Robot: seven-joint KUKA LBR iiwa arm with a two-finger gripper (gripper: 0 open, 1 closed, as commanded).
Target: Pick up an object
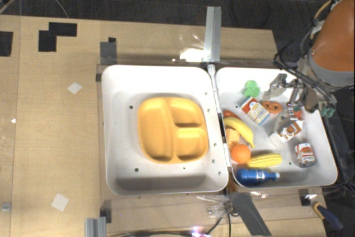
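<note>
Nearest the camera, along the front of the right bin (327, 175), lie a blue bottle (256, 176) on its side, a yellow corn cob (264, 160) just behind it and an orange (240, 153) touching the corn's left end. A banana (239, 129) curves behind the orange, and a small red-labelled can (304, 154) sits toward the bin's right wall. The left bin (113, 136) bears a yellow divided tray (171, 128).

From this one overhead view, my gripper (288, 98) hangs over the back right part of the right bin, fingers spread apart with nothing between them. I judge I am in the approach step, not yet on any object. Closest beneath me are a small white and brown carton (288, 130), an orange-red carton (255, 111) and a green round piece (252, 87) further back. The white and brown carton looks boxy and tilted, so my next move calls for lining my fingers across its narrow sides and descending without nudging its neighbours.
</note>
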